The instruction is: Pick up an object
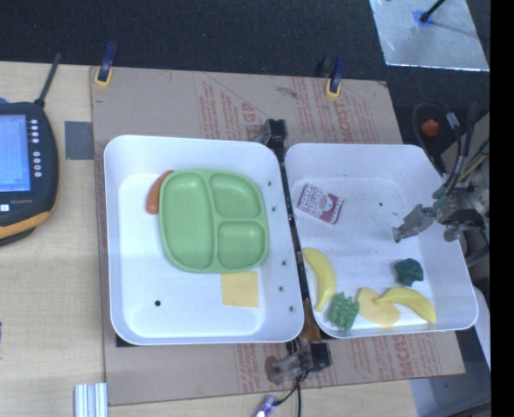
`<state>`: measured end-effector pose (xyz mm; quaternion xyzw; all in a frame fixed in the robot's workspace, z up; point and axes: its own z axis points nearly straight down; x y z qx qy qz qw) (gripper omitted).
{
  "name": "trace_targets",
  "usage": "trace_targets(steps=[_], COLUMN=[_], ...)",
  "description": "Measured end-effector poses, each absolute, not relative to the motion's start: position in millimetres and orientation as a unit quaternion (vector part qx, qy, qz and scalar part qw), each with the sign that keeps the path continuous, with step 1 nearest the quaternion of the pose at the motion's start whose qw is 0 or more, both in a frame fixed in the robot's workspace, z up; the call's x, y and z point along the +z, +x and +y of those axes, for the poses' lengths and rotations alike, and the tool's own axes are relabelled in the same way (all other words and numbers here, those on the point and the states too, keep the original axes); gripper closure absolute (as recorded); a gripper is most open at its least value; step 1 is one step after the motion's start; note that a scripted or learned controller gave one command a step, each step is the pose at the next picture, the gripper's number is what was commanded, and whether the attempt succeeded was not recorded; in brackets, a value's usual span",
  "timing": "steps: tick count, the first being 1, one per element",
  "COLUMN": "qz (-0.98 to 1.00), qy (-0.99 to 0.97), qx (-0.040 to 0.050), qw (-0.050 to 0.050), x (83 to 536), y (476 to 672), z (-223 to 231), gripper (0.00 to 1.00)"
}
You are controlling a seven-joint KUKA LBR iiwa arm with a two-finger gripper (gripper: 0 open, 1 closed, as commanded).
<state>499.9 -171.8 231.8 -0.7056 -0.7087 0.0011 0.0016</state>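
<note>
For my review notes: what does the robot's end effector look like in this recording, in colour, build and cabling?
The end effector is dull grey metal with slim, pointed fingers, seen over the right bin. Behind it, at the right edge of the view, sits a darker, blocky mount with thin cables, some yellowish and greenish. Finer markings are too small to make out.

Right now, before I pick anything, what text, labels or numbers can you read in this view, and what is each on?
Nothing reads clearly.
Cardboard sheet under the bins: red printing repeated along its edges, too blurred to read.
Small pink and white packet in the right bin: printed label, too small to read.
Teach pendant at left: lit blue screen, contents illegible.
</note>
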Motion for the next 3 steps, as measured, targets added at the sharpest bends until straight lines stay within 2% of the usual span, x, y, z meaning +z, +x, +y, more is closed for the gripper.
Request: trace_targets(steps=[1, 2, 3], qz=[-0.709, -0.709, -0.711], qy=[-0.705, -0.705, -0.704], qx=[0.0020, 0.0017, 0.0027], qw=[0.002, 0.002, 0.002], x=[142, 91, 102], y=[490.2, 505.6, 505.6], z=[-212, -212, -213], gripper=[0.00, 0.00, 1.00])
